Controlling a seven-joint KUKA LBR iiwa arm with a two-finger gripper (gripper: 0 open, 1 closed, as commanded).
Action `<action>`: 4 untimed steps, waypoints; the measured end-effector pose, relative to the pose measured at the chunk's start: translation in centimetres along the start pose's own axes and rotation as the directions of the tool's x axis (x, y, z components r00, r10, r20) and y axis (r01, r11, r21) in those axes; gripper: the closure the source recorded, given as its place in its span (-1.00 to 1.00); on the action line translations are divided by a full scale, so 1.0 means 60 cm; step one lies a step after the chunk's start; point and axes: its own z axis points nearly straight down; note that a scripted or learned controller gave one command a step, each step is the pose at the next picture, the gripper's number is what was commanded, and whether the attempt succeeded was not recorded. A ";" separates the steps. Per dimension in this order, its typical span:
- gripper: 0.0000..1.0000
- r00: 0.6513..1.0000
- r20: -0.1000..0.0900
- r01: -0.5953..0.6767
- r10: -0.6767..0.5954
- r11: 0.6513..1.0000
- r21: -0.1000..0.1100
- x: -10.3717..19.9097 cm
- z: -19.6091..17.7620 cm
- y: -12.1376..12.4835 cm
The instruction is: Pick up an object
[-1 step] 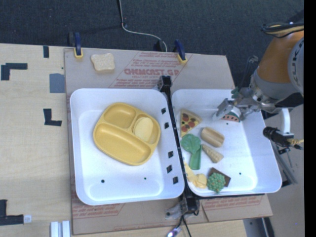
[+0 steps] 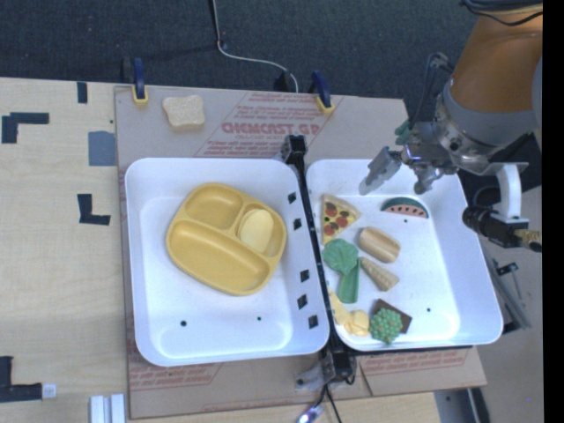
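Observation:
My gripper (image 2: 403, 176) hangs open above the back of the right bin (image 2: 458, 263), with nothing between its fingers. Below and left of it lies a pizza slice (image 2: 337, 216). A watermelon slice (image 2: 404, 208) sits just under the right finger. Further forward are a hot dog bun (image 2: 379, 243), a green leafy piece (image 2: 343, 265), a wedge of bread or cheese (image 2: 380, 276), a yellow piece (image 2: 354, 322) and a broccoli on a brown square (image 2: 387, 322).
The left bin (image 2: 145, 263) holds a yellow divided plate (image 2: 226, 237). A slice of toast (image 2: 184, 111) lies on the cardboard behind the bins. Clamps (image 2: 135, 79) and a cable (image 2: 231, 53) sit at the back edge.

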 end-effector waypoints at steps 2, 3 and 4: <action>1.00 1.000 0.005 -0.010 0.010 1.000 0.012 0.111 -0.352 -0.092; 1.00 1.000 0.006 -0.008 0.008 1.000 0.031 0.266 0.093 -0.032; 1.00 1.000 0.006 -0.017 0.017 1.000 0.017 0.178 0.114 -0.027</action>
